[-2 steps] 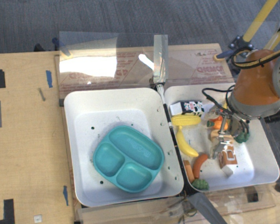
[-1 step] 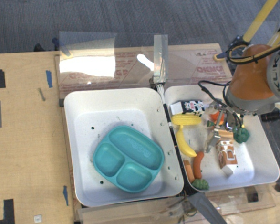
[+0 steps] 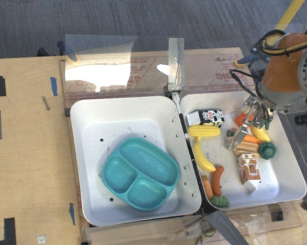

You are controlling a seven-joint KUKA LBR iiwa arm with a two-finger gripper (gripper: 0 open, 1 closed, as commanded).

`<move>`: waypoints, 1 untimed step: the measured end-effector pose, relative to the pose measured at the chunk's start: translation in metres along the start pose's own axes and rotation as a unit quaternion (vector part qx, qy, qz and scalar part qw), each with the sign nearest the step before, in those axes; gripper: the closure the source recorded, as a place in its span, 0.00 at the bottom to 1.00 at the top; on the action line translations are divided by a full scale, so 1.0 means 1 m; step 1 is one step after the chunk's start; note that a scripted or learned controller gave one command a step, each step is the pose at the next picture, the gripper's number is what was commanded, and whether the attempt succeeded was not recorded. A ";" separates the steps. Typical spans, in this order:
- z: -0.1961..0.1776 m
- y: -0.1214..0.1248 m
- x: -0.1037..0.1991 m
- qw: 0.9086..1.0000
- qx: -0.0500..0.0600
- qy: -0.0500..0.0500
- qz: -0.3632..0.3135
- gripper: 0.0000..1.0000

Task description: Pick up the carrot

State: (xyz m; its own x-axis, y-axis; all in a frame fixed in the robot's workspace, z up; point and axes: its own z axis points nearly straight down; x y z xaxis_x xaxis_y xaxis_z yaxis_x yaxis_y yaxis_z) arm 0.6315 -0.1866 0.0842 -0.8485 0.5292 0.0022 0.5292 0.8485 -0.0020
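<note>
Two-finger metal gripper [image 3: 249, 119] is hanging over the right white bin [image 3: 291, 180] – fingers look apart, gripping nothing; small orange carrot with green top [image 3: 210, 189] is lying near the bin's front-left corner

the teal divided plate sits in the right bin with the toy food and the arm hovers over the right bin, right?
Not quite. The camera view shows the teal divided plate alone in the left bin; the toy food lies in the right bin. The arm does reach over the right bin.
</note>
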 end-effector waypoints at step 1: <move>-0.001 -0.009 0.068 1.000 -0.002 -0.003 0.013 0.00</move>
